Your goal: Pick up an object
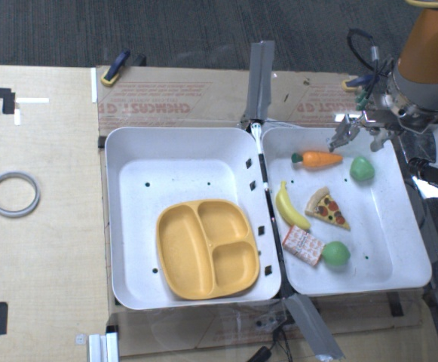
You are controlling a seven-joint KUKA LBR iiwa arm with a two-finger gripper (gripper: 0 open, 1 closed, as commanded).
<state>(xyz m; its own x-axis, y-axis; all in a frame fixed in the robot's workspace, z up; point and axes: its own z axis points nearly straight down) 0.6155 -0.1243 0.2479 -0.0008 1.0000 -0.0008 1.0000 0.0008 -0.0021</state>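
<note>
Gripper (pixel 352 134): above the right bin's (pixel 399 277) far edge; fingers spread, grasping nothing
Carrot (pixel 318 158): just below the gripper, untouched

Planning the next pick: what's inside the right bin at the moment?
The right bin holds a carrot, banana, pizza slice, red-and-white packet and two green balls. Anything beneath them is covered.

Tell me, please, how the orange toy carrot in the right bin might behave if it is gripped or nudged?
The orange tapered plastic toy carrot looks rigid and smooth, so it may slip from a pinch. Its rounded body lying flat would probably roll sideways if pushed. It seems light, likely hollow.
</note>
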